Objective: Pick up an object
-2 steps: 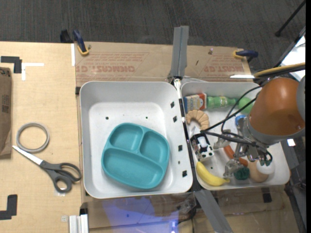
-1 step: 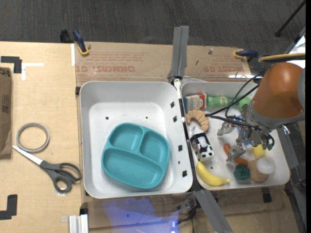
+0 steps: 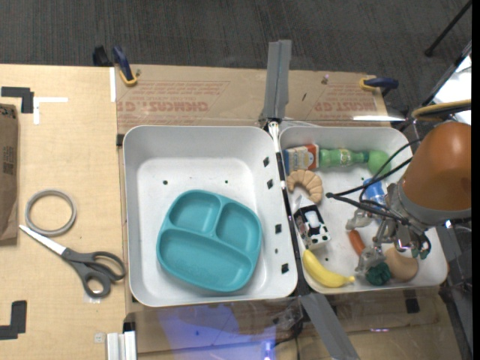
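The right bin [image 3: 341, 129] holds several small items. A green bottle [image 3: 351, 158] and a small carton [image 3: 301, 157] lie along its far wall, with a croissant [image 3: 307, 183] just below them. A black-and-white toy [image 3: 313, 227] sits near the divider and a banana [image 3: 324, 271] lies at the front. My gripper [image 3: 379, 242] hangs low over the bin's right half, beside an orange carrot [image 3: 355, 240]. Just in front of it are a green leafy piece [image 3: 377, 274] and a tan ball [image 3: 401, 265]. Cables and the orange wrist band [image 3: 444, 172] hide part of a blue item [image 3: 373, 193].
The left bin [image 3: 187, 152] holds a teal divided plate [image 3: 210, 238]. Outside the bins, on the wooden bench at left, lie scissors [image 3: 79, 261] and a tape ring [image 3: 50, 211]. A grey post [image 3: 277, 81] rises behind the divider between the bins.
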Robot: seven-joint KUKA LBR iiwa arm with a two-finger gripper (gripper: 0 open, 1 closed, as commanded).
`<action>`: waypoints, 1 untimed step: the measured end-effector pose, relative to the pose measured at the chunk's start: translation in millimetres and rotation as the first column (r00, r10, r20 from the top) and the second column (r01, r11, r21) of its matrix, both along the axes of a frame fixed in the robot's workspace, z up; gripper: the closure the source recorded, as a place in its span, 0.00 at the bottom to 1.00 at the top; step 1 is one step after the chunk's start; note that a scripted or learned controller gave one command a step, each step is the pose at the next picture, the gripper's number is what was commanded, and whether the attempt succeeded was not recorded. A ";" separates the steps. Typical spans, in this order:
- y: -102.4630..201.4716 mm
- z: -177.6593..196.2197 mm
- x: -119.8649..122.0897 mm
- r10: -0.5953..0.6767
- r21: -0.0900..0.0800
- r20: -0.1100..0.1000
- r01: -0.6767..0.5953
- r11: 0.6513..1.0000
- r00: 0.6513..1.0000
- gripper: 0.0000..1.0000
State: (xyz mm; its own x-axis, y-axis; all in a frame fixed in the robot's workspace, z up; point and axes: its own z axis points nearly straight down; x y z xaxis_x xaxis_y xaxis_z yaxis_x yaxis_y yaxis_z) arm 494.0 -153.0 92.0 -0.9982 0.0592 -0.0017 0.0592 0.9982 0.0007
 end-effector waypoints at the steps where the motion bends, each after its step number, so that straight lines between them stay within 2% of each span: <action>1: -18.1 9.0 113.7 -0.035 -0.001 0.004 0.035 0.999 0.999 0.00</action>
